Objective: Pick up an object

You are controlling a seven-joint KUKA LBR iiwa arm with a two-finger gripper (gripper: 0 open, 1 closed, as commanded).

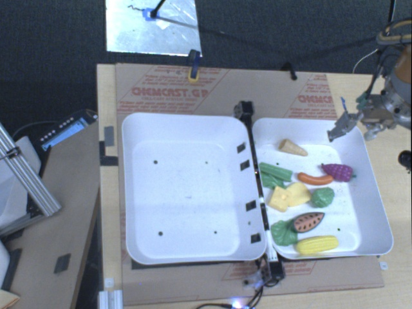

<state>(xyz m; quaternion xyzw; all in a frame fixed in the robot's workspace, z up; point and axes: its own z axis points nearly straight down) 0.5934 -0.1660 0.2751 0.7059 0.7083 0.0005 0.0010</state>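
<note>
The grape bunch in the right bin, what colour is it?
Purple grape bunch, clearest in the camera view.

A robotics lab — cardboard-topped bench [212, 82], twin white bins [187, 179], aluminium framing [26, 179], loose cables [270, 40].

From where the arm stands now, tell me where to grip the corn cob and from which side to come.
Grip the corn cob across its middle, coming straight down. It lies flat and lengthwise near the front wall of the right bin, so the fingers should probably close across its narrow width. One finger must slip between it and the watermelon slice, which lies close behind it. The gripper is at the bin's far right corner.
</note>
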